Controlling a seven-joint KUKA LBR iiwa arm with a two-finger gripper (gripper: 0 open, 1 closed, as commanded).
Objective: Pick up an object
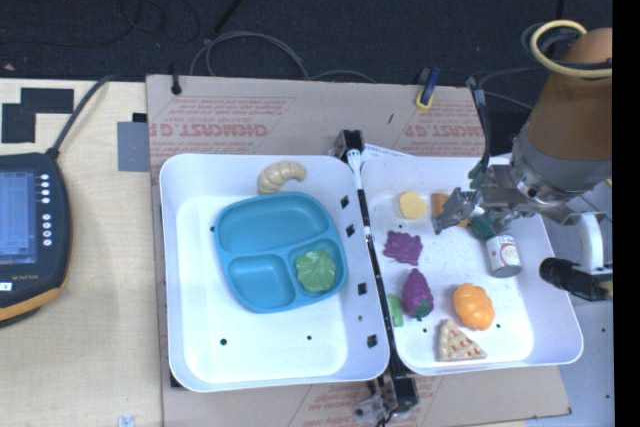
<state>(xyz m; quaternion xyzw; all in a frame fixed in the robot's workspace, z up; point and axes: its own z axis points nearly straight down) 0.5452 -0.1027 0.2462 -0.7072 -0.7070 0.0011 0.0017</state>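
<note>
Light is even and bright on the white bins (200, 215), with soft, short shadows. The background stays dark; the picture is slightly blurry.

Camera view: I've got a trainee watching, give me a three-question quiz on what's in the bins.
1. True or false: the green leafy piece lies in a compartment of the blue tray.
2. Which item lies outside the tray in the left bin? A) croissant B) orange pumpkin C) waffle slice
3. Fill in: the gripper hovers over the ____ bin.

Key: 1 true; 2 A; 3 right.
</note>
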